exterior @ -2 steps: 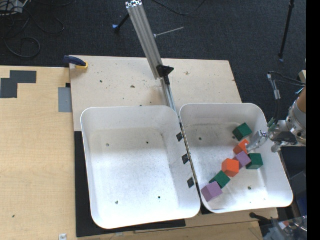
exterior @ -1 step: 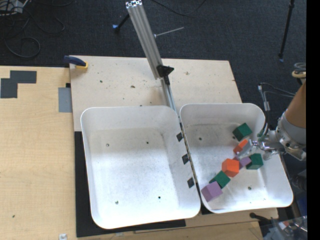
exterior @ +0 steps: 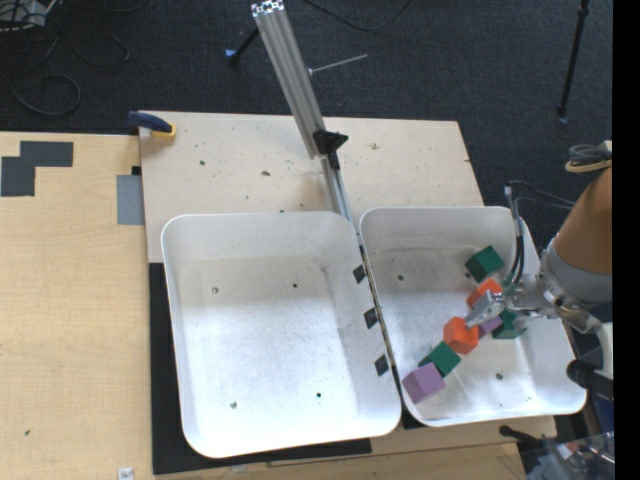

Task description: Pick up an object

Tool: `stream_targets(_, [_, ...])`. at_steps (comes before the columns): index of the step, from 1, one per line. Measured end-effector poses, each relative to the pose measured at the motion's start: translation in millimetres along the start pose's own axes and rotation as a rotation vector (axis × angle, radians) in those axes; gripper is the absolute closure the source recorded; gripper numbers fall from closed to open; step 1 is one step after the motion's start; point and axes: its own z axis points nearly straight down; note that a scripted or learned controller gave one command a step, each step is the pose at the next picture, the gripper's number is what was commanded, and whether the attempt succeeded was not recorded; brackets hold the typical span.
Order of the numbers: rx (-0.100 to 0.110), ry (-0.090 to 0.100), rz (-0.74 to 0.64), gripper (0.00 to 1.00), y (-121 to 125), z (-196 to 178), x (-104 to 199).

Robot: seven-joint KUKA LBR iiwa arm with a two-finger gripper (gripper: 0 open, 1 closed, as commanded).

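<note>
**Bench with two white bins, overhead slant view**

Left bin: white, shallow, speckled floor. Right bin: held a cluster of small blocks. Items: dark green block toward the far side; orange block near centre; a second orange-red block just beside the gripper; dark green block touching a purple block at the near edge. Gripper sat low among the blocks, finger state unclear. Grey arm entered from the right. An aluminium post leaned over the bench. A blue clamp sat at the board's far corner.
</note>
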Motion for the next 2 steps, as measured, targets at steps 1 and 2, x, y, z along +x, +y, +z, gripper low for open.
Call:
stream_targets(1, [0.001, 0.000, 0.006, 1.00, -1, -10, -1])
stream_targets(2, [-0.004, -0.002, 0.002, 1.00, -2, -53, -4])
